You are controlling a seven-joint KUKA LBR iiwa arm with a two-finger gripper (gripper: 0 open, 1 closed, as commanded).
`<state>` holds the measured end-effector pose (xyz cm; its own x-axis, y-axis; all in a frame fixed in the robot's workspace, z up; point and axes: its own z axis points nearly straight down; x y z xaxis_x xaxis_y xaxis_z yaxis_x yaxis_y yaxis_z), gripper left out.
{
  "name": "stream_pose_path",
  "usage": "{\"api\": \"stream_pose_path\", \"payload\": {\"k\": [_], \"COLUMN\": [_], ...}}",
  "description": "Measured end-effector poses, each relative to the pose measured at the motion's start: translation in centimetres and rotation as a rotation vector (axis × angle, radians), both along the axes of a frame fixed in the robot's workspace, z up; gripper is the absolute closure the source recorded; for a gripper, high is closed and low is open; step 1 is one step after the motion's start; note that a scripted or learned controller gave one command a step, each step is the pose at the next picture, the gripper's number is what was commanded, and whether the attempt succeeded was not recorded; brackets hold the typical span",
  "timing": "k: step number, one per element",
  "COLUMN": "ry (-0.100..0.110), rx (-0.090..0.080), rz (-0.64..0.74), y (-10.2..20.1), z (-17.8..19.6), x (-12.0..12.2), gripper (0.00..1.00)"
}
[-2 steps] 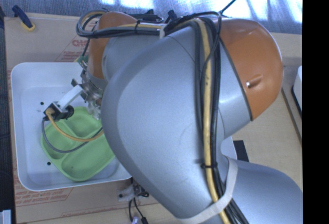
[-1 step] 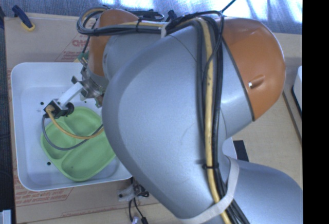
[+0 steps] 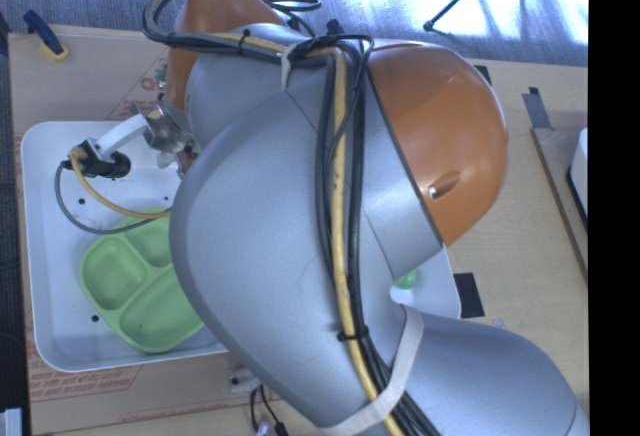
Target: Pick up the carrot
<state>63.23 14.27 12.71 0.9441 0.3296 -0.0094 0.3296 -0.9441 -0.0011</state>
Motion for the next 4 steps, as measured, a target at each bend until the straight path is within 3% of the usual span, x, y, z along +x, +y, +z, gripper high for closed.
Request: {"api": "stream_pose_path", "payload": {"k": [1, 2, 3, 4], "ry": [0.005, -0.002, 0.002, -0.001], "rx": [0.001, 0.002, 0.024, 0.01], "rz": [-0.028, 0.188, 0.352, 0.291], "y": [-3.7, -3.3, -3.4, -4.0], "z": [-3.7, -2.7, -3.4, 1.4], "x": [1.1, -4.4, 0.4, 1.2], "gripper": [0.0, 0.0, 0.0, 0.0]}}
